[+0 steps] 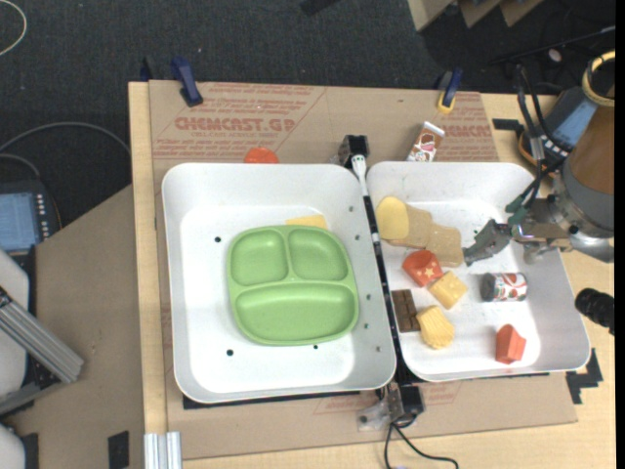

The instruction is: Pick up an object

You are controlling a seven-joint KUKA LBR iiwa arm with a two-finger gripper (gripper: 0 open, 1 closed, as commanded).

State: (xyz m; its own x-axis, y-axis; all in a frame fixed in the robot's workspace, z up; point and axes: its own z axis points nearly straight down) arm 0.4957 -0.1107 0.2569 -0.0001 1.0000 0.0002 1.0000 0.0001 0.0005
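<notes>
- Camera view: the gripper hovers over the right bin, fingers spread and pinching nothing.
- The small can lies just below it, apart from the toy foods, so likely the easiest target.

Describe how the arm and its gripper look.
The arm is grey with an orange band above the wrist, and black cables run along it. Its gripper is a small dark metal piece with two thin fingers.
</notes>
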